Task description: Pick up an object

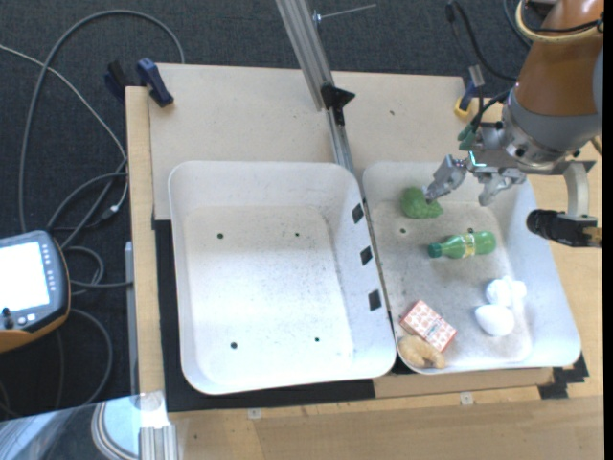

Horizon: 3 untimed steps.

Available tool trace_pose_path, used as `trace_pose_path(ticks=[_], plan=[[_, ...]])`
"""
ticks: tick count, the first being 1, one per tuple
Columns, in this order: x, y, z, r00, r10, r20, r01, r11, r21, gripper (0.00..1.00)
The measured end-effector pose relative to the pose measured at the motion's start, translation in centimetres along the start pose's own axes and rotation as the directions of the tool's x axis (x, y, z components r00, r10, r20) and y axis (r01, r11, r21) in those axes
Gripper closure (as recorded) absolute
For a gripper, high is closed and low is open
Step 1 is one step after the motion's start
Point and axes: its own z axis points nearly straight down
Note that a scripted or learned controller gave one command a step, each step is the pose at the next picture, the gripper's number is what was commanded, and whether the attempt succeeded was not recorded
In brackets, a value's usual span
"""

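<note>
My gripper [468, 186] hangs open over the back of the right bin [546, 286], with nothing between its fingers. One fingertip [438, 188] is just beside a green lumpy object [419, 203], which lies on the bin floor to its left. A green bottle with a yellow label [464, 245] lies on its side a little nearer the front. Two white objects [500, 307] rest near the bin's right front. A red and white checked box [428, 324] and a tan object [419, 355] sit at the front left corner.
The left bin [192, 190] stands beside the right one. A slanted metal rail [306, 46] runs from the top down to the gap between the bins. A blue clamp [155, 80] grips the bench's back left corner. A pendant [29, 286] lies off the bench, left.
</note>
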Motion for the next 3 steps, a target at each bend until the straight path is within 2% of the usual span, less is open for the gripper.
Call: trace_pose_path(ticks=[1, 3], plan=[[0.0, 0.0, -0.2, 1.0, 0.0, 0.001, 0.0, 1.0, -0.005, 0.0], [-0.9, 0.2, 11.5, 1.0, 0.001, 0.0, -0.001, 1.0, 0.002, 0.0]])
